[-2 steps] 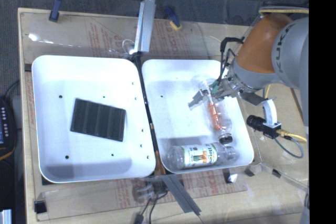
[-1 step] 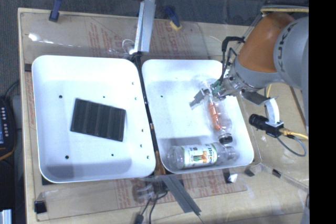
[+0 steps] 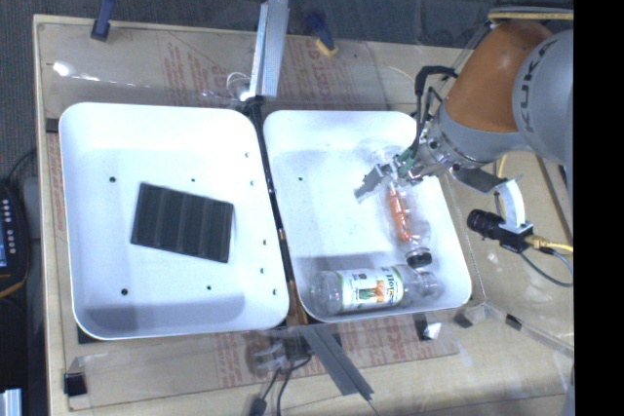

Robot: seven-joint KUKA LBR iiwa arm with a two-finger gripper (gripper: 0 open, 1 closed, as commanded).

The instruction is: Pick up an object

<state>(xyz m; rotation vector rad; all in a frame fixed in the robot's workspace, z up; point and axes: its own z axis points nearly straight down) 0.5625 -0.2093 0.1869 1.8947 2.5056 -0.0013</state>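
Note:
My gripper hangs over the middle of the right bin, at the far end of a small clear bottle with orange contents. That bottle lies lengthwise along the bin's right side, its dark cap toward the front. A larger clear bottle with a green and orange label lies on its side along the bin's front wall. A black ribbed rectangular pad lies flat in the middle of the left bin. Nothing can be seen held in the gripper.
The arm's grey and orange body reaches in over the right bin's far right corner. A metal bar stands behind the seam between the bins. Bare floor shows in the right bin's left half and around the pad.

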